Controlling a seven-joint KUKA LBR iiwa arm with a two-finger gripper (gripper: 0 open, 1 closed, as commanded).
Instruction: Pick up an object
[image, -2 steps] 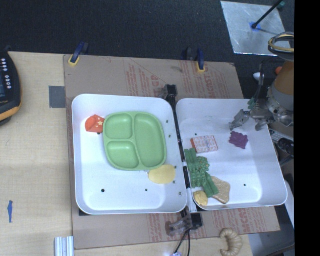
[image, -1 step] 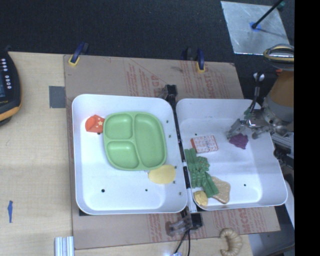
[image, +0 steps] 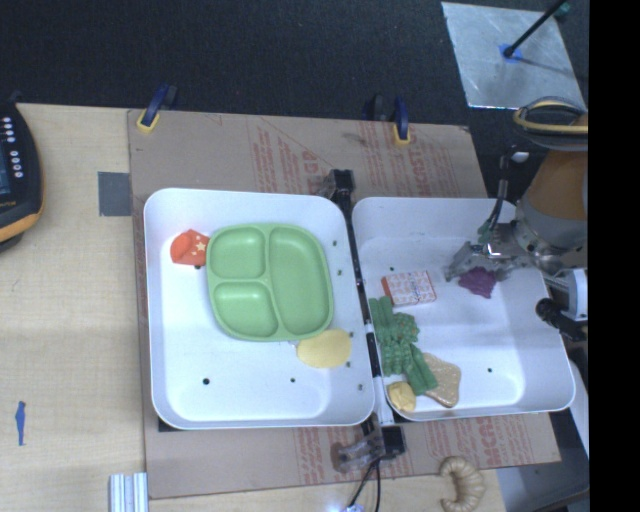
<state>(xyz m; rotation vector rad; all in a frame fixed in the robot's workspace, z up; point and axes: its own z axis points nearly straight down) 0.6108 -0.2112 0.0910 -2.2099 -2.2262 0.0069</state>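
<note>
A purple object (image: 479, 283) lies in the right bin (image: 500, 385), near its far right side. The end effector (image: 487, 254) sits just above it, fingers spread, nothing visibly gripped. A green tray (image: 270, 281) fills the left bin (image: 180, 390).

- Both white bins (image: 250, 400) look like smooth, faintly glossy plastic.
- The green divided plate (image: 270, 280) is smooth matt plastic.
- The board (image: 300, 150) beneath is matt brown cardboard.
- The bench (image: 60, 350) at nine o'clock looks like pale wood.
</note>
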